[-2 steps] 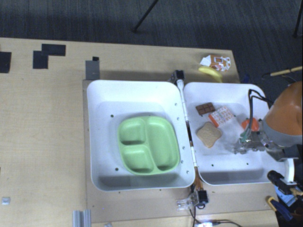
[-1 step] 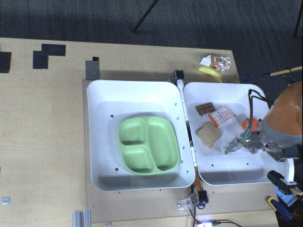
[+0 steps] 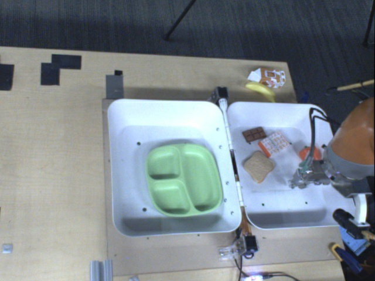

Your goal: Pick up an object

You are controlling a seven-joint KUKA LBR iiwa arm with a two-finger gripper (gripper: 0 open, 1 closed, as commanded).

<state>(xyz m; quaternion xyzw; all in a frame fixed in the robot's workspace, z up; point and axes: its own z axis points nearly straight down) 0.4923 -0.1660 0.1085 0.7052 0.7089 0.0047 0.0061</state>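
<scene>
Two white bins sit side by side on the table. The left bin holds a green tray with three compartments, lying flat near the bin's middle and turned a little off square; nothing can be seen in its compartments. The right bin holds four small things gathered in its upper half: a brown block at about 11 o'clock from the bin's centre, a red-and-white box just beside it at its 4 o'clock, a tan toast-like slice just below both, toward 9 o'clock, and a small orange piece at about 2 o'clock. The arm comes in from 3 o'clock, and its jaws hang over the bin floor just below the orange piece, at that piece's 6 o'clock; whether they are open or closed cannot be told. Outside the bins, at 12 o'clock from the right bin, a yellow banana and a small patterned packet lie touching on the table.
</scene>
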